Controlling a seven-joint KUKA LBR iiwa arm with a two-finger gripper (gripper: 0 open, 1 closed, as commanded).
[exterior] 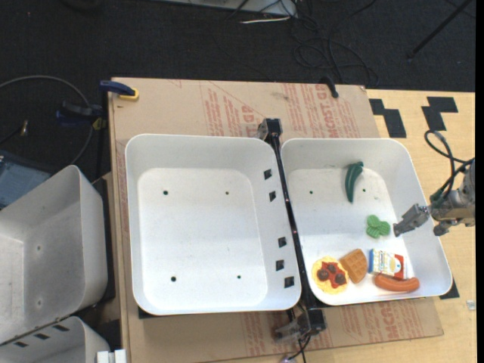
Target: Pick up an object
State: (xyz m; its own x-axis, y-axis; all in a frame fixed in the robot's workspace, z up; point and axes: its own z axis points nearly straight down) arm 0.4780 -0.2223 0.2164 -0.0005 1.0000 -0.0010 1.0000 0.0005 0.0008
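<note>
The right bin holds several toy foods. A dark green pepper lies near its back. A small green leafy piece rests at mid right. Along the front edge sit a round pizza, a brown waffle, a small milk carton and a red sausage. My gripper hovers over the bin's right rim, just right of the leafy piece. It is open with nothing between its fingers.
The left bin adjoins the right one along a black divider. Both rest on a cardboard sheet. A grey container stands to the left. Cables hang by the gripper at the right edge.
</note>
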